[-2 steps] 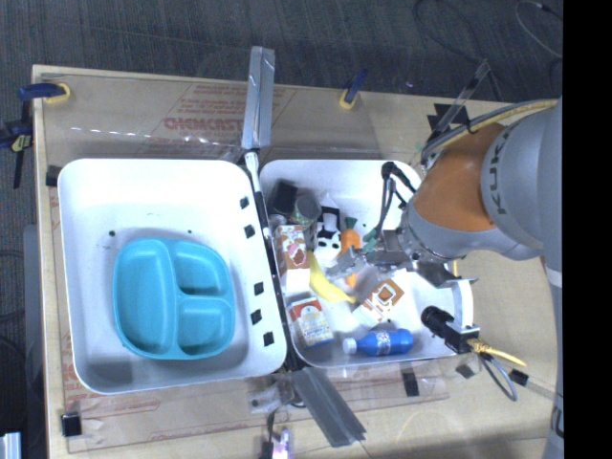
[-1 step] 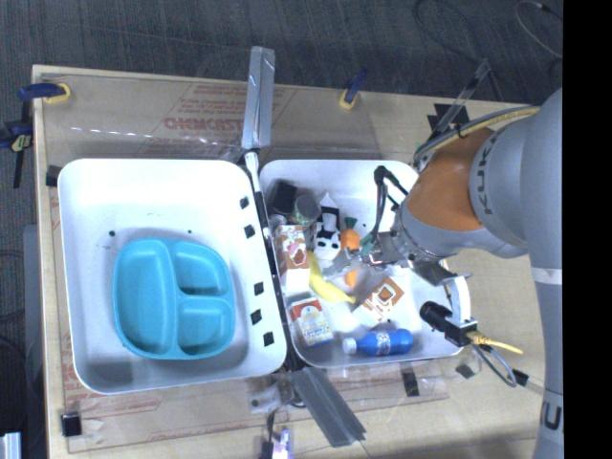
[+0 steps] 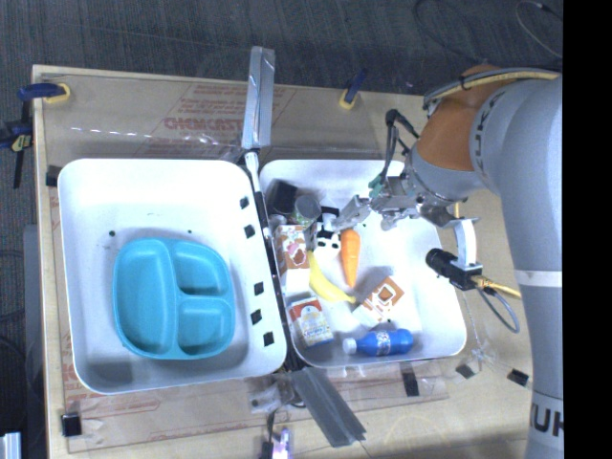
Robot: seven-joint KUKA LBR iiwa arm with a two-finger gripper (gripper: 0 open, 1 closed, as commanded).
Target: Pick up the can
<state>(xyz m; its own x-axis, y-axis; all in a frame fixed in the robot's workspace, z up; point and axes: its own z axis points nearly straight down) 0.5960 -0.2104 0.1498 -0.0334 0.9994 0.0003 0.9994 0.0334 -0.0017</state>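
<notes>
A grey robot arm [image 3: 521, 161] with an orange band above its wrist reached in from the right over the right-hand shallow white plastic bin [image 3: 435, 328], one of two set side by side on the counter [image 3: 143, 127]. Its hand [image 3: 350, 212] hung low over the upper middle of that bin, just above the top of a tapered orange carrot [image 3: 350, 254]. Whether the hand was clenched or released could not be told from this angle, and nothing could be seen grasped in it.

The dark cylindrical metal can [image 3: 286, 198] lay in the bin's upper left corner, close to the wall shared with the neighbouring bin. It sat to the left of the hand and apart from it, roughly level with it across the bin.

Other items crowded the same bin. A yellow banana [image 3: 326, 282] curved beside the carrot, and a small brown-and-white carton [image 3: 384, 295] lay just to its right. A red-and-white printed packet [image 3: 312, 321] lay near the front, and a blue plastic bottle [image 3: 384, 342] rested on its side along the front wall. A second printed packet [image 3: 292, 248] lay below the can, against the dividing wall.

The left-hand white bin [image 3: 86, 189] held a light blue plastic tray [image 3: 175, 296] with three compartments — well clear of the arm.
</notes>
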